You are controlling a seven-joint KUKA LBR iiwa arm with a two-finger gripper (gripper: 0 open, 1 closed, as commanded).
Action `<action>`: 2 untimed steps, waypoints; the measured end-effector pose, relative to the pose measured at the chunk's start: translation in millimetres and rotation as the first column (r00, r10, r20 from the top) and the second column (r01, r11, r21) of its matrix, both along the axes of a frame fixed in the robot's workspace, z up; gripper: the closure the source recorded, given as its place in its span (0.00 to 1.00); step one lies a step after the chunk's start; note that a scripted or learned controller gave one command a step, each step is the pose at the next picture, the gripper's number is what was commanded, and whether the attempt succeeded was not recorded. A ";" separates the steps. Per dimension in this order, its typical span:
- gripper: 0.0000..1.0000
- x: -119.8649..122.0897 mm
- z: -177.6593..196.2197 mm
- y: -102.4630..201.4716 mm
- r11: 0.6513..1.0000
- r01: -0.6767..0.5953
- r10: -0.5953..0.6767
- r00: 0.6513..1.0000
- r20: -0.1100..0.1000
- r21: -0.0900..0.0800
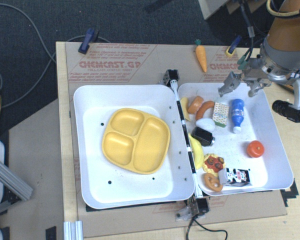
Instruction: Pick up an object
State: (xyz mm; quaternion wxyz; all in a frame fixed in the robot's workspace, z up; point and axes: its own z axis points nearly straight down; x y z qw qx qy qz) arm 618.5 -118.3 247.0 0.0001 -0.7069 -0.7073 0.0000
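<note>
Looking down, you see a cardboard-topped bench [115, 66] on dark carpet [30, 19], two white bins [90, 184], and the gripper [244, 85] spread and empty.

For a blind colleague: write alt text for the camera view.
A grey robot arm's gripper hangs with open jaws over the right bin, above a blue bottle among small toy foods. The left bin holds a yellow divided plate.

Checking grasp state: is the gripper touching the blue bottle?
Apart. The camera view shows the gripper spread above the right bin's far edge, with white bin floor visible between its fingers and the blue bottle.
</note>
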 end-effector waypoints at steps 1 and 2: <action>0.00 20.5 -74.9 -42.8 1.000 0.001 -0.001 1.000 -0.002 0.000; 0.00 38.7 -157.9 -77.6 1.000 0.000 0.000 1.000 0.007 -0.003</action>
